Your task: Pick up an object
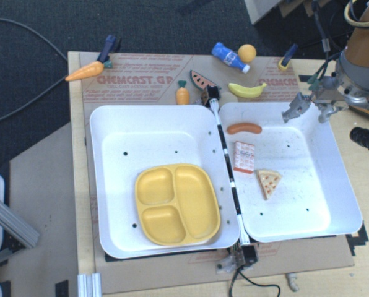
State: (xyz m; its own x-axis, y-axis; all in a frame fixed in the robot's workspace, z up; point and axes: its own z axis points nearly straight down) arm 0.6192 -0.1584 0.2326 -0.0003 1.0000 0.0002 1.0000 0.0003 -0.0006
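My hand (pixel 309 108) hovers with fingers apart and holding nothing at the right bin's (pixel 333 184) 1 o'clock corner. The sausage (pixel 244 128), packet (pixel 244 156) and pizza slice (pixel 268 182) lie flat at 9 o'clock; I judge fingers may skid off them or catch the rim.

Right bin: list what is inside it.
The right bin holds a sausage, a red-and-white packet and a pizza slice. Nothing inside is covered.

A sausage (pixel 244 128), a red-white packet (pixel 244 156) and a pizza slice (pixel 268 182) lie flat in the right bin (pixel 321 184).
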